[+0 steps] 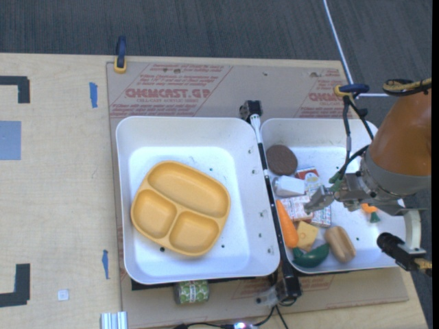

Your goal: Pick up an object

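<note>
The right bin [302, 130] holds several small items: a brown round disc [281, 160], a white packet [291, 184], a red-and-white packet [310, 177], an orange carrot [287, 225], a yellow cheese wedge [306, 235], a green pepper [311, 256] and a tan bread roll [340, 244]. My gripper [321, 200] reaches in from the right and hovers low over the middle of this pile, just above a printed packet [321, 216] and right of the carrot. The arm's orange band [406, 134] rises behind it and hides the bin's right side.
The left bin [130, 136] holds a yellow divided plate [180, 208]. A green can [194, 292] lies on the bench below that bin. A black clip [251, 109] sits at the top of the wall between the bins. A white cable [336, 26] crosses the upper right.
</note>
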Controlling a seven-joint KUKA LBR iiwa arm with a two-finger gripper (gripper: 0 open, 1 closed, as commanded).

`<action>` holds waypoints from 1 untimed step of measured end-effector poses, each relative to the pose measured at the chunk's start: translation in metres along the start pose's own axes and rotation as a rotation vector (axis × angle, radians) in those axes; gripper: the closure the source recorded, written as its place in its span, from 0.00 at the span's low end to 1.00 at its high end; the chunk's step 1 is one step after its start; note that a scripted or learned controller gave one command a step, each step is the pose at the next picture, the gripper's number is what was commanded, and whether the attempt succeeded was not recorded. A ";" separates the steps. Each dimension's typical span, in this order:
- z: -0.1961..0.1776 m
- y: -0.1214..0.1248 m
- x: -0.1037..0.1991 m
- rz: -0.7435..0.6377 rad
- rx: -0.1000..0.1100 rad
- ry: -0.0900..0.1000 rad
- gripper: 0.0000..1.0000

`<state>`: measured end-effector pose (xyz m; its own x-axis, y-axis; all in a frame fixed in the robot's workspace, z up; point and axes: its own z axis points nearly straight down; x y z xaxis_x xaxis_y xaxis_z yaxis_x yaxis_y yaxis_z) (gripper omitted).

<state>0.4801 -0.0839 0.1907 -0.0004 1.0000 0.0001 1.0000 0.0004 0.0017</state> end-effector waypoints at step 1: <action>0.083 -0.001 -0.024 0.001 0.003 0.001 0.00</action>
<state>0.4791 -0.1075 0.1080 0.0007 1.0000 0.0010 1.0000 -0.0007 -0.0015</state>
